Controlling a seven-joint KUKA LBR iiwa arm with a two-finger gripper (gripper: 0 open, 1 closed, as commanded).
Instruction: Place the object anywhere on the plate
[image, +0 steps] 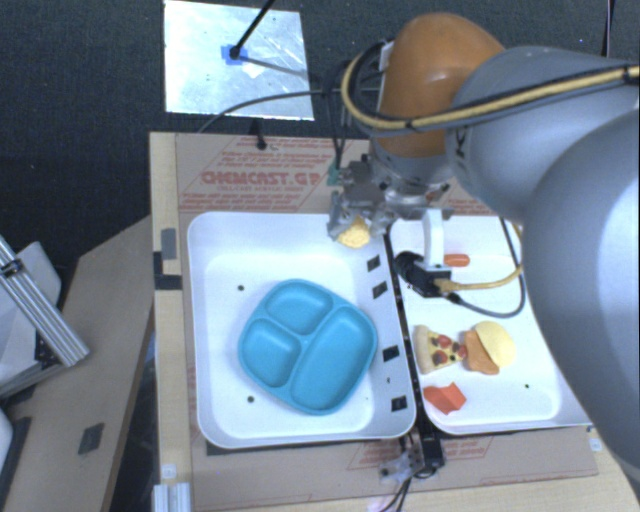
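A small yellow object (353, 237) sits pinched in the tool (350, 228) over the left bin's far right corner, away from the blue plate (308, 345), and red letters on the cardboard (262, 175) read CHEMCAST.

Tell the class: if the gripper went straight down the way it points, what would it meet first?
Probably the left bin's white floor, beyond the blue plate; the gripper has a yellow object at its tip. Depth unclear.

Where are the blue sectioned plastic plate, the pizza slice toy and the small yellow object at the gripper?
Blue sectioned plastic plate (306, 347): camera view, centre divider.
Pizza slice toy (437, 350): camera view, topped face.
Small yellow object (353, 237): camera view, visible lower side.
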